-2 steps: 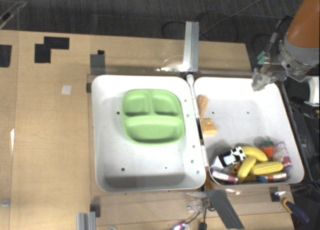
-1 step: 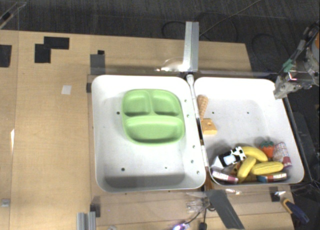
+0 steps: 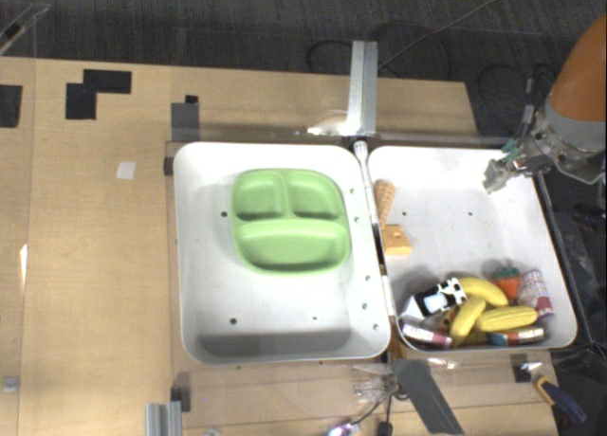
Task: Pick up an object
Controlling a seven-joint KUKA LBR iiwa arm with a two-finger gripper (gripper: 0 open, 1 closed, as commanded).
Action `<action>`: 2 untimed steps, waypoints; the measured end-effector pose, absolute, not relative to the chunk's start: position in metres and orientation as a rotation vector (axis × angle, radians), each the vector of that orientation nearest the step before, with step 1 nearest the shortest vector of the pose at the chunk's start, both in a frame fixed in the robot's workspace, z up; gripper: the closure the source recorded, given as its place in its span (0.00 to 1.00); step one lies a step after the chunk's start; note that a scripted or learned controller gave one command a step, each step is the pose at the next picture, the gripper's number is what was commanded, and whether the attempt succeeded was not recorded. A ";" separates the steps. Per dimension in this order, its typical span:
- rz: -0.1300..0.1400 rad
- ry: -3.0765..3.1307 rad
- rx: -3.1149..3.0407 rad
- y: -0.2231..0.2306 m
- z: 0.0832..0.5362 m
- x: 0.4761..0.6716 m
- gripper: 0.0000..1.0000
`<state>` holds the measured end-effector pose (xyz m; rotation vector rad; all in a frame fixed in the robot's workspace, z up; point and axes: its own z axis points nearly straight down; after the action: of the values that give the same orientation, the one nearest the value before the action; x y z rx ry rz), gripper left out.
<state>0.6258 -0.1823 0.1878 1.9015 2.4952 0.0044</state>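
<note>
The right bin [image 3: 446, 197] holds a heap of small toys at its near right corner: two yellow bananas [image 3: 486, 306], a black-and-white toy [image 3: 438, 298], a red strawberry-like piece [image 3: 510, 283] and some markers [image 3: 517, 336]. An ice-cream cone [image 3: 384, 199] and a tan block [image 3: 397, 240] lie along the bin's left wall. My gripper [image 3: 501, 167] hangs over the far right corner of this bin, well away from the heap, with nothing seen in it.
The left bin [image 3: 199, 282] bears a green divided plate [image 3: 288, 219]. A metal post [image 3: 364, 88] stands at the back between the bins. The orange-banded arm [image 3: 580, 93] comes in from the right edge.
</note>
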 end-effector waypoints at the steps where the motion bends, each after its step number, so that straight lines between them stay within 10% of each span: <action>1: 0.005 2.495 1.902 -0.182 0.188 0.626 0.00; 2: 0.008 2.582 1.770 -0.159 0.089 0.656 0.00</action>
<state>0.6556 -0.1594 0.0890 1.7704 2.5818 0.0083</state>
